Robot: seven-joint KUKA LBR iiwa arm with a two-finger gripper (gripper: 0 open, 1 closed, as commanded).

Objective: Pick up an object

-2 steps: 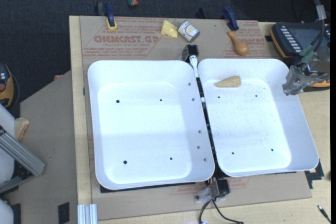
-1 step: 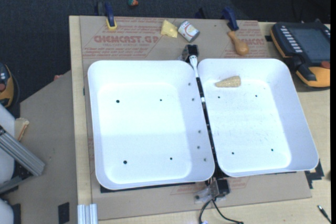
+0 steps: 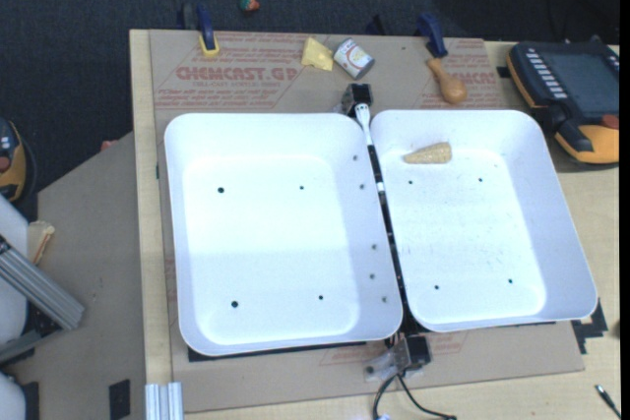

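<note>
Wedge (image 3: 428, 153) lies in right bin (image 3: 551, 211)

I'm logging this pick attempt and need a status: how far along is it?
Nothing looks done yet. The tan wedge-shaped object lies flat on the floor of the right bin, near its far edge, with nothing gripping it. The left bin shows bare white floor. Left to do: the whole pick, meaning reach, close on the object and lift.
</note>
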